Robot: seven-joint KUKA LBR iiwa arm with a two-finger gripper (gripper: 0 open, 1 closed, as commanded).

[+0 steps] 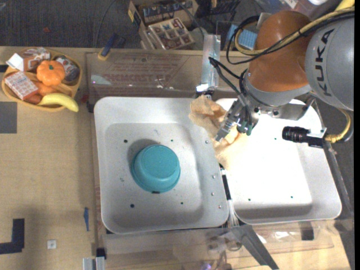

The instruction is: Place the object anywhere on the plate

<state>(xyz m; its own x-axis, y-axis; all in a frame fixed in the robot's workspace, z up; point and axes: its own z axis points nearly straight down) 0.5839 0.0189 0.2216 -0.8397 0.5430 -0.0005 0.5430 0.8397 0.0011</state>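
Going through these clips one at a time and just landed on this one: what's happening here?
A grey KUKA arm reaches in from the right, with its claw low over the divide between the two white bins. A crumpled tan object lies right at the claw, at the top edge where the bins meet; whether it is gripped cannot be told. The teal plate sits alone in the left bin, nothing on it yet. The right bin lies under the arm.

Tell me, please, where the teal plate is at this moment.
The teal plate lies upside down near the middle of the left bin, apart from the gripper, which is over the divide between the bins.
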